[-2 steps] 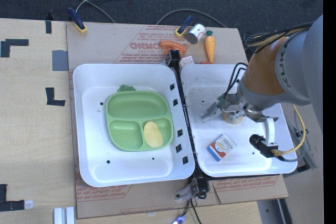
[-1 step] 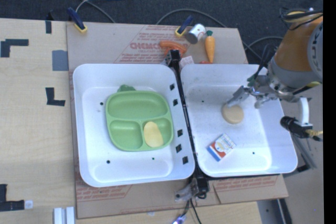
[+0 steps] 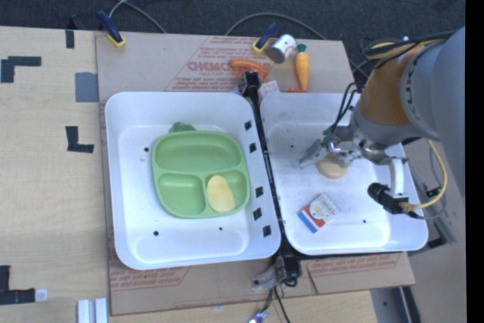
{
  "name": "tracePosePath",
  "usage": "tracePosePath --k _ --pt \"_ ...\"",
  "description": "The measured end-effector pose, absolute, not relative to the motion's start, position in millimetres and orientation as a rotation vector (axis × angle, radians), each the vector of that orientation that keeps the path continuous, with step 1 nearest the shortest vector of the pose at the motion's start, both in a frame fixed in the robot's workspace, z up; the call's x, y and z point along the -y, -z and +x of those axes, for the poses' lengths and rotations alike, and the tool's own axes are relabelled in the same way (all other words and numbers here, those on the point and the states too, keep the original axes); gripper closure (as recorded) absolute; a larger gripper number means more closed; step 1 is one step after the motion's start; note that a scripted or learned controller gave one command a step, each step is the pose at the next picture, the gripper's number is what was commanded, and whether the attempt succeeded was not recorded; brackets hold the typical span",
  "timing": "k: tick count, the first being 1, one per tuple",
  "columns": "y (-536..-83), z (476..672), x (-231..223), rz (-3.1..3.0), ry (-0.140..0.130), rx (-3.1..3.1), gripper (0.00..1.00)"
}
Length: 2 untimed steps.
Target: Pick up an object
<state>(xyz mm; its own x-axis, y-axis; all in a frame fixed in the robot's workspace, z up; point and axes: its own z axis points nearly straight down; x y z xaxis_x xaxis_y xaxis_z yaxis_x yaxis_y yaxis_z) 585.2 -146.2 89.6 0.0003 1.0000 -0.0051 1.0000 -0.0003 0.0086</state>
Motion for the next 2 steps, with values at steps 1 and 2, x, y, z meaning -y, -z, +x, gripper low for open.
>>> tracePosePath --k 1,2 --pt "-102 587.6 146 2.210 -0.013 -2.211 1.00" --pt "-214 568.8 130 2.218 -0.001 -2.222 1.00"
